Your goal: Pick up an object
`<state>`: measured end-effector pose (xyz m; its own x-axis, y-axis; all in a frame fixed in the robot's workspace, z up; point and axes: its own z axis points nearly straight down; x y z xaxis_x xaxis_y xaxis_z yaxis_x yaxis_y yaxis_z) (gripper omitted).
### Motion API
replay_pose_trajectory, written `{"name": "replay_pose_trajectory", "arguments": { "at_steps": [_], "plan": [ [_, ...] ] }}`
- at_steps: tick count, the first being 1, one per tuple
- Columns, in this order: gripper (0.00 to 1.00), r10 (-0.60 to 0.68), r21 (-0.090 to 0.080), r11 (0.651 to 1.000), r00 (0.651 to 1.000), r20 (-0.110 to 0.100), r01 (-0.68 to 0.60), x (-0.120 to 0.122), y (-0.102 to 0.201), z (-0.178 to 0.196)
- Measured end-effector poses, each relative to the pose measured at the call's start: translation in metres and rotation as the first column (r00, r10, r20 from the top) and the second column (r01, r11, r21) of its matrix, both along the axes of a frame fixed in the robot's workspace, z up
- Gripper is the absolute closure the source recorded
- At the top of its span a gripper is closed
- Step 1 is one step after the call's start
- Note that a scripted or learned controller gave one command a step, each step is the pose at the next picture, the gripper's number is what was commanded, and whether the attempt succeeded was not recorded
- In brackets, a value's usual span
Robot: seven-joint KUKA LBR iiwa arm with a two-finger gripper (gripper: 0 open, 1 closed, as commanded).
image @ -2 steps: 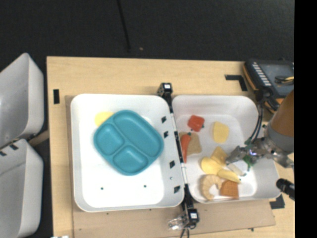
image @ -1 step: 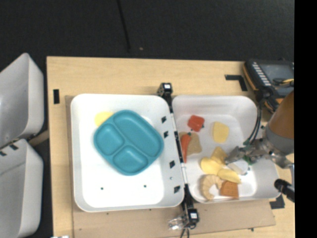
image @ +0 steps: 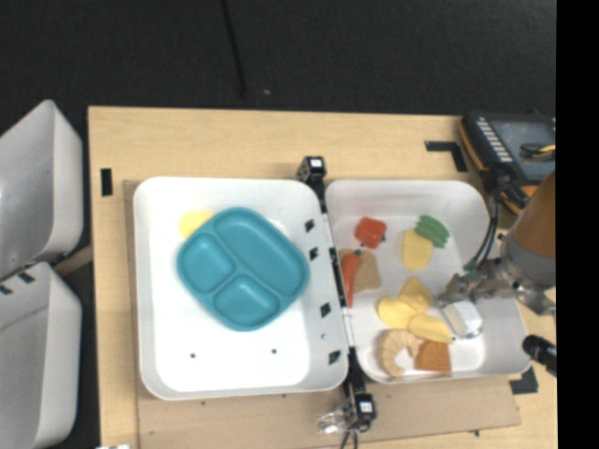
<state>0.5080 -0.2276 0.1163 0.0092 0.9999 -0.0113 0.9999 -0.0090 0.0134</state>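
right bin (image: 468, 199): hand (image: 460, 314) just beside yellow toy food (image: 429, 326).

1. The scene is evenly and fairly brightly lit from above; the two shallow white plastic bins (image: 150, 344) reflect strongly and look nearly blown out, with little surface detail.
2. The dark floor beyond the pale wooden bench top (image: 234, 138) falls almost to black.
3. Shadows are soft and short: a faint grey one sits under the teal compartment plate (image: 243, 267), and thin ones edge the small toy foods.
4. The picture is low in resolution and slightly soft overall; small items have fuzzy outlines.
5. The grey arm with its orange band (image: 535, 232) at the right is blurred.
6. Straight bench edges show no marked bending.
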Motion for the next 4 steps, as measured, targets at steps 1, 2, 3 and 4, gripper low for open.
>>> {"name": "replay_pose_trajectory", "arguments": {
  "at_steps": [1,2,3,4],
  "plan": [
    [1.0,0.012,0.008,1.0,1.0,-0.008,-0.012,0.004,0.001,0.063],
    [1.0,0.013,0.008,1.0,1.0,-0.008,-0.013,0.006,0.004,0.107],
    [1.0,0.014,0.009,1.0,1.0,-0.01,-0.014,0.007,0.002,0.125],
    [1.0,0.015,0.011,1.0,1.0,-0.013,-0.015,0.009,0.05,0.116]
  ]
}}
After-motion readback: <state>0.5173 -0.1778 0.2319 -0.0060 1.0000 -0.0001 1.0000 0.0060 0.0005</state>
